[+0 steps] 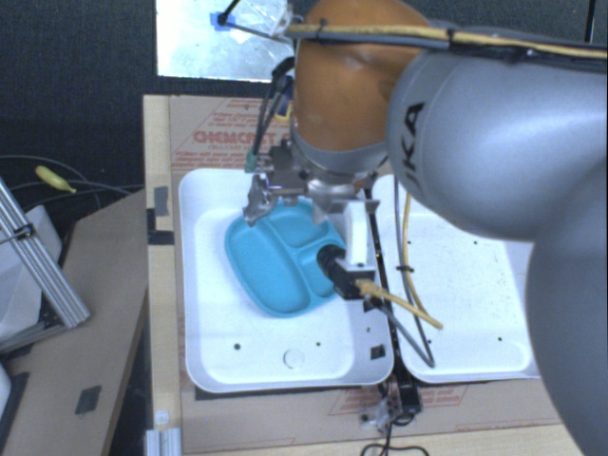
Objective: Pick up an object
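Observation:
A blue divided tray [275, 269] lies tilted in the middle of the left white bin [204, 283]. My gripper [285, 202] hangs below the orange band of the arm, right over the tray's far edge and close to it or touching it. The wrist body hides the tray's upper right corner. A black part of the arm with a yellow cable [342, 278] sits over the tray's right side.
The right white bin [475, 293] lies under the grey arm, which covers its far part. Black and yellow cables [404, 316] cross the wall between the bins. Both bins rest on cardboard [218, 131]. An aluminium frame [38, 264] stands at the left.

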You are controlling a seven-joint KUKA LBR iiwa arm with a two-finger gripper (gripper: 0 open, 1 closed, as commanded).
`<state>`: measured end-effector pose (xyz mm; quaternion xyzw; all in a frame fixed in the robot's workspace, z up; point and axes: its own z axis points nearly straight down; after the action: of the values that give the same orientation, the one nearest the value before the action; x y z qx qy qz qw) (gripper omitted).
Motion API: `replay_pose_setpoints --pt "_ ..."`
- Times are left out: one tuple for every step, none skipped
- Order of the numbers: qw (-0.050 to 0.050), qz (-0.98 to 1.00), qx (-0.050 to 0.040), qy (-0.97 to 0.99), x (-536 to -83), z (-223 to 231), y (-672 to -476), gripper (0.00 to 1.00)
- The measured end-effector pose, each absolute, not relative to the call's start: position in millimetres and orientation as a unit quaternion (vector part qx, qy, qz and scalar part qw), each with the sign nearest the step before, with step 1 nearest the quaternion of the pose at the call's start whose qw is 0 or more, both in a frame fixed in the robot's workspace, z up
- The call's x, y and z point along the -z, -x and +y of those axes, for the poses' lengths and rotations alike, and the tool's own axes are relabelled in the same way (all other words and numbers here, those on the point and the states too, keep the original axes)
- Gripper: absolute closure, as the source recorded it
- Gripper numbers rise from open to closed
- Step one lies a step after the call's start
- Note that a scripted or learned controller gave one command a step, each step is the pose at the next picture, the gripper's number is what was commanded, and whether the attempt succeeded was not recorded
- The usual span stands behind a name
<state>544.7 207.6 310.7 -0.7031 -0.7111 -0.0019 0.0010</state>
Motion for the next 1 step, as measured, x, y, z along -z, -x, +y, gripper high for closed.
replay_pose_setpoints --pt "-0.001 -0.711 0.0075 0.703 -436.1 237.3 -484.4 0.00"
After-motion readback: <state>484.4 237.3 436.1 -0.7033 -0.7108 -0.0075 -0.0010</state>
